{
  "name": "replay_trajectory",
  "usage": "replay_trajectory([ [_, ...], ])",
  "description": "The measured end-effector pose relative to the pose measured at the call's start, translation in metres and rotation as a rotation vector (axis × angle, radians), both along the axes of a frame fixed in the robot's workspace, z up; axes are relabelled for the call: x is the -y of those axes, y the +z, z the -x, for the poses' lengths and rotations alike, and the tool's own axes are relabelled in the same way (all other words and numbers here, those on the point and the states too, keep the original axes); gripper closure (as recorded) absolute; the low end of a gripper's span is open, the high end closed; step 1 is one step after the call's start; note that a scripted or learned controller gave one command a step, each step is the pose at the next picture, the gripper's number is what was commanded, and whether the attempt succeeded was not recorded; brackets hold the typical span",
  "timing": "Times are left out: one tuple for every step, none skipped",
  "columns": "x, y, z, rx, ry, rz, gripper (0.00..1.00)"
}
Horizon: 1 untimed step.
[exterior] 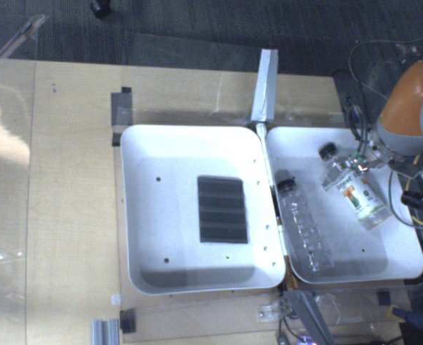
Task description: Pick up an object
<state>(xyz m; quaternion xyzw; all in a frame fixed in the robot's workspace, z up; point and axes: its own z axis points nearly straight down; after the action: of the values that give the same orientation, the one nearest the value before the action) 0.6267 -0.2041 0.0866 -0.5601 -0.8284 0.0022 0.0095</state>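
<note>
A pale wooden bench (60, 214) carried two shallow white bins, with dark carpet beyond its far edge. The left bin (146, 192) held a black ribbed pad (222, 208). In the right bin (398, 254), a clear plastic bottle with a black cap (302, 225) lay along the left wall. The tool (356, 162) hung over a smaller clear bottle (351, 182) near the far right; whether it gripped that bottle could not be told.

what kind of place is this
Probably a robotics lab set up for grasping trials: a wooden bench bears two white bins, a grey and orange arm reaches in, and clear plastic bottles lie as test objects.
</note>
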Motion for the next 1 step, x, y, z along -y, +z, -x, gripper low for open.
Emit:
replay_trajectory([
  [-0.0019,0.0114,-0.0019,0.004,0.007,0.001,1.00],
])
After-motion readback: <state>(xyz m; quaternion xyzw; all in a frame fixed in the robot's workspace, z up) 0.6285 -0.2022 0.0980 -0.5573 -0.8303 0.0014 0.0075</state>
